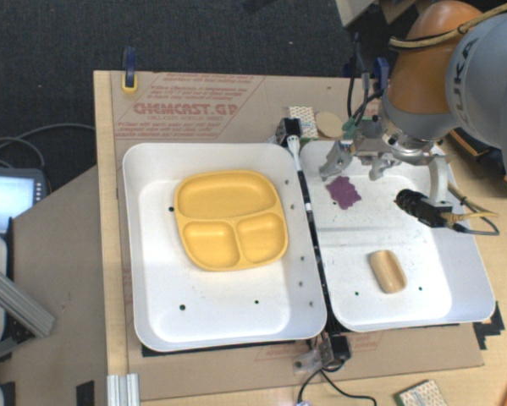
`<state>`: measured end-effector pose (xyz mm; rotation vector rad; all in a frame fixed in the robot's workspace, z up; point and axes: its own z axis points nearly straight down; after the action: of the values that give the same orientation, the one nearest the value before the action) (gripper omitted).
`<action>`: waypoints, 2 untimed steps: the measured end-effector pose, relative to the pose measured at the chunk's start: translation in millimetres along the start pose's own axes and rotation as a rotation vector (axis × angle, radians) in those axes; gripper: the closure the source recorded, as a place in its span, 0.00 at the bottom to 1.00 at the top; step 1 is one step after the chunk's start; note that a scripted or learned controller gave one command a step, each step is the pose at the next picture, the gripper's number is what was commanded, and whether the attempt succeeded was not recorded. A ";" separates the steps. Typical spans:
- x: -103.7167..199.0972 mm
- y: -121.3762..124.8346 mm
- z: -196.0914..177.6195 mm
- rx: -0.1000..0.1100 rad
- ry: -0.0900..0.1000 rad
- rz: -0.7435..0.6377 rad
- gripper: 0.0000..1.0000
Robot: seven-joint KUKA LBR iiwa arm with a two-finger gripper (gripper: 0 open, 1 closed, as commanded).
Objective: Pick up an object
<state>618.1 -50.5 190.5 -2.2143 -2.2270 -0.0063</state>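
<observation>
Currently: jaws (353, 162) spread open, nothing between them, poised just above purple object (344, 192) | purple object lies at 11 o'clock in right bin (456, 303); tan piece (388, 271) at 6 o'clock | progress: approach made, grasp and lift not yet done

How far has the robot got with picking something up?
Nothing looks lifted yet. The gripper hangs open just above the purple object at the back of the right bin, with nothing between its fingers. The tan block lies nearer the front; the yellow tray sits in the left bin. Closing and lifting remain.
</observation>
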 end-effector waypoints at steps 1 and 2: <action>-49.1 -12.8 53.6 0.010 -0.004 0.010 0.00; -41.2 -33.7 109.1 0.009 -0.002 0.007 0.00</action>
<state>584.9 -91.5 81.1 -2.2178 -2.2156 0.0058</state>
